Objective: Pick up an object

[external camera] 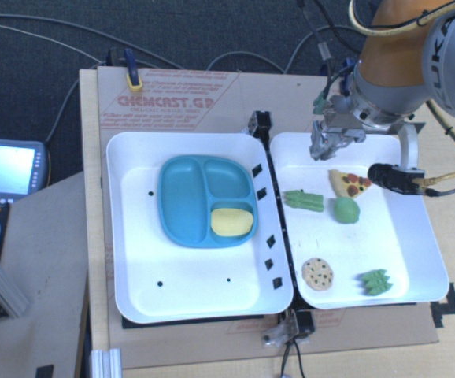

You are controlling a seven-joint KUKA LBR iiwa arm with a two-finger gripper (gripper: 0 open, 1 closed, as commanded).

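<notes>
My gripper (323,150) hangs over the back left part of the right bin (416,235), with nothing visible between its fingers. Just to its right lies a pizza slice (348,183). In front of it sit a green pickle-like piece (304,201) and a green ball (345,209). Near the bin's front lie a cookie (317,273) and a green leafy piece (375,281). The left bin (133,282) holds a blue divided plate (188,191) with a yellow piece (231,222) in its lower right compartment.
A black divider with clips (268,203) runs between the two bins. A black cylinder on a bracket (395,177) sticks into the right bin beside the pizza slice. Cables trail behind the bench, and a tablet (9,167) sits at far left.
</notes>
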